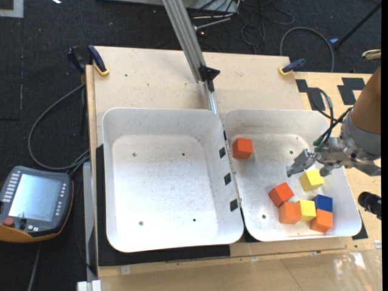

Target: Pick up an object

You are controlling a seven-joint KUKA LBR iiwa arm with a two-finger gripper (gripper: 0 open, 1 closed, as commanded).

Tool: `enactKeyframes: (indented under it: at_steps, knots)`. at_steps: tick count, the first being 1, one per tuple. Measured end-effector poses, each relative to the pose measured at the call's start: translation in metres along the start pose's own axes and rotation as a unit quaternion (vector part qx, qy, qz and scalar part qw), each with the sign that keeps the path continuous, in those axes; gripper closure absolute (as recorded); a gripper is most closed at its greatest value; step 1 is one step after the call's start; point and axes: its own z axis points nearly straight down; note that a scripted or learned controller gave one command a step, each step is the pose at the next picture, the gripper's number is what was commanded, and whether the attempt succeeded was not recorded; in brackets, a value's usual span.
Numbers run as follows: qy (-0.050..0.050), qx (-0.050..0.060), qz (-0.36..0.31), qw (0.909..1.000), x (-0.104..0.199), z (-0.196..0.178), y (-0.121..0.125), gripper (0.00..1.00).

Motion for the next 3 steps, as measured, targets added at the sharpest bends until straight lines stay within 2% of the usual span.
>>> enactKeyframes:
  at_steps: [1,2,3]
  knots:
    - [0.000,0.000,0.000,1.0000,0.032,0.120,-0.008,0.00]
    - [0.000,-0.003,-0.001,1.0000,0.032,0.106,-0.006,1.00]
    - [0.000,-0.003,-0.002,1.0000,0.024,0.004,-0.006,1.00]
